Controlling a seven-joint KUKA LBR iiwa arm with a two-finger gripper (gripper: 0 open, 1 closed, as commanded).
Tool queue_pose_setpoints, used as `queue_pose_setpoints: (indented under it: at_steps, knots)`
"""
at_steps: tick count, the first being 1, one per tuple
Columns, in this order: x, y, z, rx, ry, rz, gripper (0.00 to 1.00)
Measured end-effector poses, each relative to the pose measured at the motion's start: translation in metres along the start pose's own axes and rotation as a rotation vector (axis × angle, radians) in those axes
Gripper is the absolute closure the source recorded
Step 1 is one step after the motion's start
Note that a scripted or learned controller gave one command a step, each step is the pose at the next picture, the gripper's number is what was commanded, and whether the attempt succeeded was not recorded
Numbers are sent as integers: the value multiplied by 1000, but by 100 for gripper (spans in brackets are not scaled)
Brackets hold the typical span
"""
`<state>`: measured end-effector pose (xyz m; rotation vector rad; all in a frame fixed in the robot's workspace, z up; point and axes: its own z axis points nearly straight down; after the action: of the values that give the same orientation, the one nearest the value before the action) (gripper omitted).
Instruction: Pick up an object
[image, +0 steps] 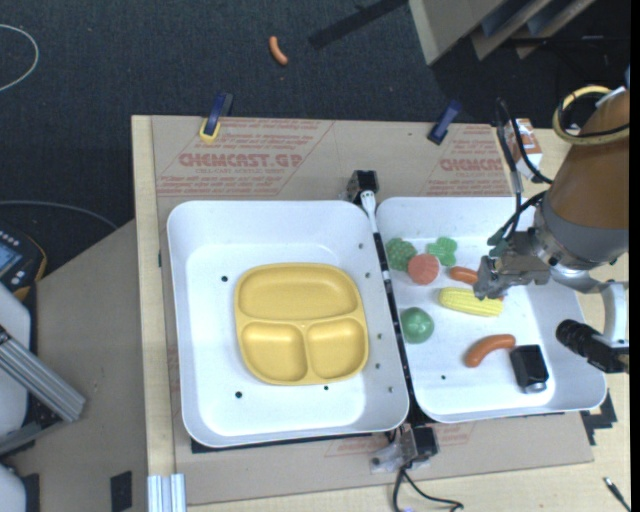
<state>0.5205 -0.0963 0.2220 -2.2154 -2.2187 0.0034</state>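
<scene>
Hovering gripper (492, 285), ridged yellow corn (470, 301), glossy sausage (488, 349)

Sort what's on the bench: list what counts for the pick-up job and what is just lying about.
For the job:
gripper, over the right bin
corn
tomato
sausage
green ball
broccoli
black block

Lying about:
yellow tray in the left bin
orange piece on the floor
clamps
</scene>
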Motion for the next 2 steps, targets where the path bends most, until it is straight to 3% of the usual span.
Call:
queue_pose_setpoints:
  at_steps: [1, 2]
  knots:
    - [38, -31, 8, -1, 0, -1, 100]
    - [45, -23, 0, -8, -3, 0, 100]
